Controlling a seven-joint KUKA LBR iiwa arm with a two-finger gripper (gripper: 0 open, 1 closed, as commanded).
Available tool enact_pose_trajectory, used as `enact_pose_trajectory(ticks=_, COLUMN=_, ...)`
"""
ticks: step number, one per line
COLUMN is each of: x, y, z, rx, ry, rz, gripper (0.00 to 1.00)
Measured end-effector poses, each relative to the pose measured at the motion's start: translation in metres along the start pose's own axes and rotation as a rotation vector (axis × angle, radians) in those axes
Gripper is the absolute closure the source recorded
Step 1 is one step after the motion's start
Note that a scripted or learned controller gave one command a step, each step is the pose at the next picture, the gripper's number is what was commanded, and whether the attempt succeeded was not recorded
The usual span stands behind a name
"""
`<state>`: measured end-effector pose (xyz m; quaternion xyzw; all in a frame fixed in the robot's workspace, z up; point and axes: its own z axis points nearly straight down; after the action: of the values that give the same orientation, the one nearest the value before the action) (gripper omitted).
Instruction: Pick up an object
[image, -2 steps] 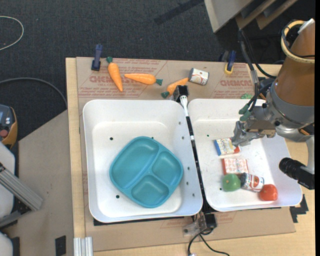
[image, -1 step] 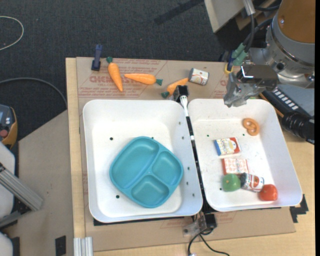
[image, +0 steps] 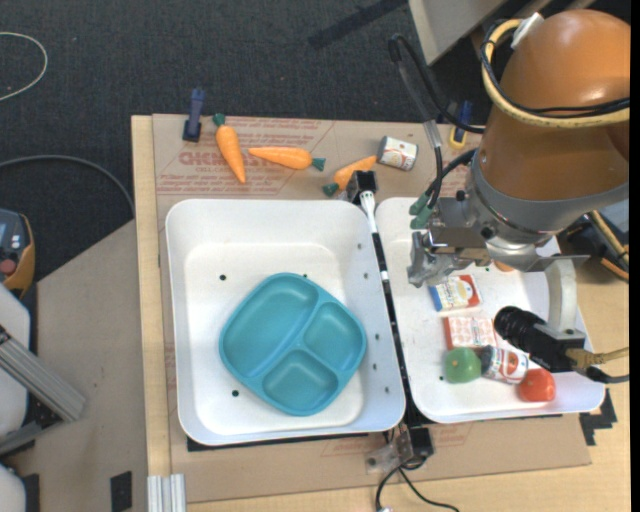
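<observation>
**Gripper low over the right bin, nothing seen held**

Nearest, along the lower edge of the right bin (image: 430, 398), a red tomato (image: 537, 386) is seen at the lower right of the frame. A small red-labelled bottle (image: 508, 365) lies just beside it, and a green round fruit (image: 462, 365) lies to the left of the bottle. Just above these a red-and-white packet (image: 468, 329) lies flat, and a second packet (image: 455, 293) lies above that.

The gripper (image: 432, 270) is held low over the upper left part of this bin, just beside the second packet. The spread of the jaws cannot be told from this angle, and nothing is seen between them.

In the left bin (image: 190, 300) a teal divided plate (image: 292, 343) is set at a tilt towards the lower middle.

Farther off, on the cardboard sheet (image: 160, 180) covering the tabletop, three carrots are scattered: one (image: 231, 152), another (image: 282, 157) and a third (image: 352, 174). A small white carton (image: 398, 153) lies to their right, and a blue clip (image: 193, 115) at the sheet's upper left edge.
</observation>
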<state>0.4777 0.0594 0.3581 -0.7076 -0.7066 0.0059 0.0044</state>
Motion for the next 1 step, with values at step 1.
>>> enact_pose_trajectory(ticks=1, x=0.0503, y=0.0011, z=-0.0558, rx=-0.021, ry=0.005, rz=-0.008, gripper=1.00)
